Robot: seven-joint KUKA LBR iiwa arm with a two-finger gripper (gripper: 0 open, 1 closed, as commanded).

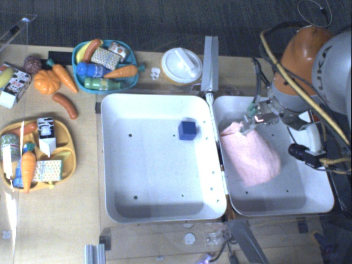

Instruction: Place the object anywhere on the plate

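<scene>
Gripper (254, 116) over pink cloth (250, 153) in right bin (286, 202) — finger state unclear.

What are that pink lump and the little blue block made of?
The pink lump looks like soft cloth, perhaps a folded towel: matte, fuzzy-edged and slumped, with no hard outline. The blue block seems rigid, probably plastic or painted wood: flat faces, crisp corners, even colour. At this distance I cannot tell which.
</scene>
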